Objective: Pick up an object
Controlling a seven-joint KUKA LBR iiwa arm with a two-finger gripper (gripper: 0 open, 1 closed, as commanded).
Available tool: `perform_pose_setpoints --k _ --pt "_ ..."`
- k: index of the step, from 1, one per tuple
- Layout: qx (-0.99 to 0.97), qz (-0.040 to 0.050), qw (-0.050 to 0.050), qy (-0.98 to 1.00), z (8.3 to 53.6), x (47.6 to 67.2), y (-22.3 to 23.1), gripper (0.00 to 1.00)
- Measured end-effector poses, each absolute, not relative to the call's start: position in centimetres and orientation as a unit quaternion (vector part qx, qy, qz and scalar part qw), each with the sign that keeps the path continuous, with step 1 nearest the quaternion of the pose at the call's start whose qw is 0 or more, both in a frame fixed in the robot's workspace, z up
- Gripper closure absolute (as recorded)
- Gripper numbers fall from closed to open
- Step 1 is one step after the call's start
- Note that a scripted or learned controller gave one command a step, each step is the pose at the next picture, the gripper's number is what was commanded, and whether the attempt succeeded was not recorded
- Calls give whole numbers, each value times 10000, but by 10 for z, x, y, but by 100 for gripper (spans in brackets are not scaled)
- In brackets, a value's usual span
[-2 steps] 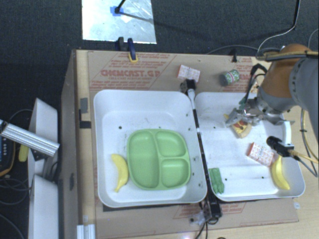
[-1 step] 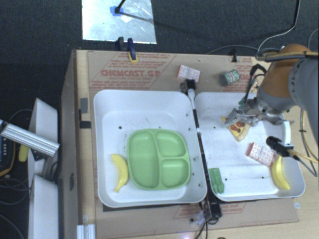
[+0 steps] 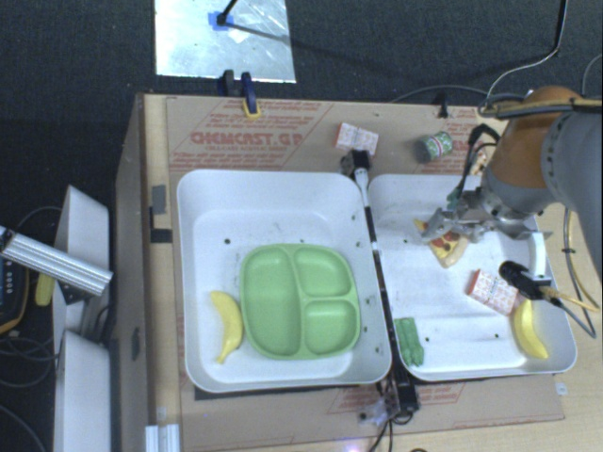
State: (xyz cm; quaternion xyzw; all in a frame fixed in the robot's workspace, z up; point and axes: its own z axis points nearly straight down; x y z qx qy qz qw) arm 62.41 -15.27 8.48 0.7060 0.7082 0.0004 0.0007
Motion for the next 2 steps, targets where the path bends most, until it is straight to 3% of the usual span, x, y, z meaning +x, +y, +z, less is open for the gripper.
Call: perform_pose_setpoints --k 1,2 --pt "7057 15 22 7085 96 625 -153 100" --pt "7056 12 8 7086 185 609 -47 100"
